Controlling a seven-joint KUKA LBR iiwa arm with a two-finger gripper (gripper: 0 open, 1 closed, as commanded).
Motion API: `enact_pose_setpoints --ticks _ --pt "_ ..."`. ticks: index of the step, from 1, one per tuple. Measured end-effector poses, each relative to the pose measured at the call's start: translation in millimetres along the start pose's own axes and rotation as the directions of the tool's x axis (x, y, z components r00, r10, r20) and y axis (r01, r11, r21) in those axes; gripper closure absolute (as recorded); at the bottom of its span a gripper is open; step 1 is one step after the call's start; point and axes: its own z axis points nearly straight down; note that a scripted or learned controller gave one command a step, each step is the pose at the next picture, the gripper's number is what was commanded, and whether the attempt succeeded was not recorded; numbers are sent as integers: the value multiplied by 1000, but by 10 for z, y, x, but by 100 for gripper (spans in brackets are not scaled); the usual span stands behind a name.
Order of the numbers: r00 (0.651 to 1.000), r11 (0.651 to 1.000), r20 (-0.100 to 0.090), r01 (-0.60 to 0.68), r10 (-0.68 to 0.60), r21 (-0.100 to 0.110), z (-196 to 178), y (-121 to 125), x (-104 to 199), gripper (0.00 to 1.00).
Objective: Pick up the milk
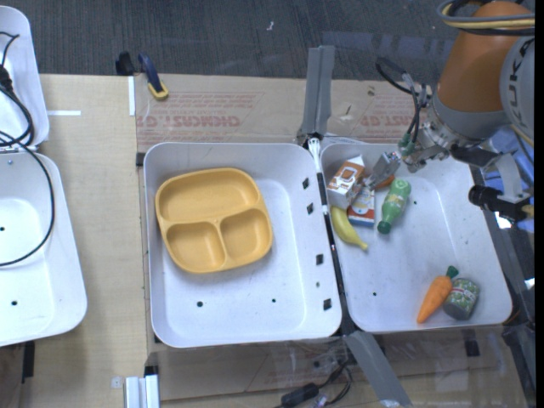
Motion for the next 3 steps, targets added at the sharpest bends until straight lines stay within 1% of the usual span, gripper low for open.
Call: enact_pose_setpoints --ticks 1,2,3 --pt "994 994 -1 -109 109 1 -312 -189 277 0" --pt "1000 1000 -2 11 -11 2 137 -675 -31 0" --pt "996 996 1 91 -91 0 88 -330 -583 0"
